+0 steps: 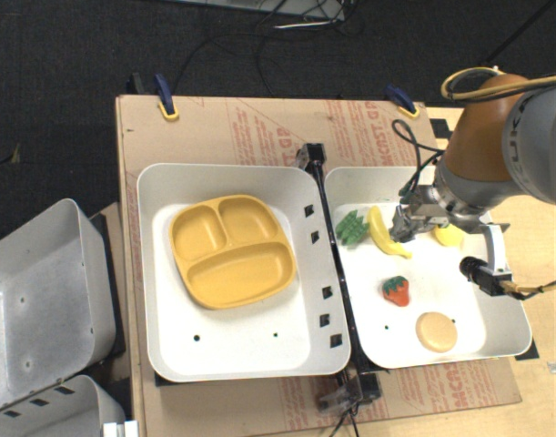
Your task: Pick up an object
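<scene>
While the arm (496,139) reaches in from the right, its gripper (407,227) hangs low over the right bin (496,330), right at the upper end of a yellow banana (383,234); whether its claw is open or closed cannot be told from this angle. Just left of the banana lies a green toy vegetable (352,228). Nearer the front sit a red strawberry (397,290) and a tan round piece (437,331). A small yellow item (449,236) peeks out beside the wrist. Across the divider, the left bin (168,335) holds a yellow divided plate (232,250).
</scene>
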`<state>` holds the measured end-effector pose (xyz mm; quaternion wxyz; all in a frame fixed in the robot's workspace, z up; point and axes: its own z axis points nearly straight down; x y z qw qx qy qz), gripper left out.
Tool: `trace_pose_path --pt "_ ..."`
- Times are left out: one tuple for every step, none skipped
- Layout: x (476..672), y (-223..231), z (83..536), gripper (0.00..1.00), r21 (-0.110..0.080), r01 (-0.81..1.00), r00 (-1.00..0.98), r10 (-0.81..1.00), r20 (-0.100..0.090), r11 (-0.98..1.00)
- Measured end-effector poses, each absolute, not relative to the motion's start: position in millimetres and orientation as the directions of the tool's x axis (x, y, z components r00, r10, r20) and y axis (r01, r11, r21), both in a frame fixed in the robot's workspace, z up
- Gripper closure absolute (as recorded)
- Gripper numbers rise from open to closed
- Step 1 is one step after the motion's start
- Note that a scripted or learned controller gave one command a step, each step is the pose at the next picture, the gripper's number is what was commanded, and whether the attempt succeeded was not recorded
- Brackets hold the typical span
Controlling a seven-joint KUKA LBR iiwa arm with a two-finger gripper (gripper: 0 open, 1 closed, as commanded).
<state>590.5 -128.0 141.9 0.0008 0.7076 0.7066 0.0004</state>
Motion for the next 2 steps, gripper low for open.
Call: trace_pose_path --pt "591.6 -124.8 184.9 1.00 0.005 1.000 -0.003 1.000 -0.001 0.003" --pt "589.1 -134.5 237.5 1.00 0.006 1.000 0.001 1.000 -0.002 -0.001"
